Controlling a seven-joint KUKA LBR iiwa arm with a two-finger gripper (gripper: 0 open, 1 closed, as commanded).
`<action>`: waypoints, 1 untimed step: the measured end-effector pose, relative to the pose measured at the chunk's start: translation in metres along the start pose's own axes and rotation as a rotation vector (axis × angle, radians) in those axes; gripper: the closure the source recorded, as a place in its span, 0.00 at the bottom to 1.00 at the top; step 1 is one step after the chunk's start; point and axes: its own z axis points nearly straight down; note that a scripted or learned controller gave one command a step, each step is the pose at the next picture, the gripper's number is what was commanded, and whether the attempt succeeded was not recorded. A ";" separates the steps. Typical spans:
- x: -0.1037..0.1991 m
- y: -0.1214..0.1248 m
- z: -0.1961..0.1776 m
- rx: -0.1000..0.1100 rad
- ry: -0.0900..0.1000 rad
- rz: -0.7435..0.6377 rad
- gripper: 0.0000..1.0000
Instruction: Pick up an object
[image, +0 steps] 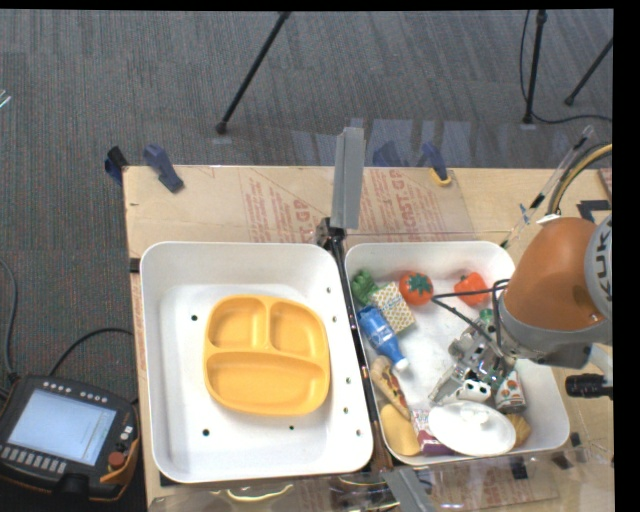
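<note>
We see the two-finger gripper (462, 378) low in the right white bin (548, 400), over a small black-and-white toy (483, 385) just above the white round plate (470, 427). Fingers spread, nothing between them; pick not yet made, lift remains

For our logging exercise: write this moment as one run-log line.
gripper: low in right bin | holding: unclear | nearest: white plate | yellow tray: left bin

One fixed camera looks down aslant from above the bench (300, 205), apparently from its near side.
</note>
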 end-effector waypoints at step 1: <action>0.000 0.000 -0.009 0.000 0.001 -0.003 1.00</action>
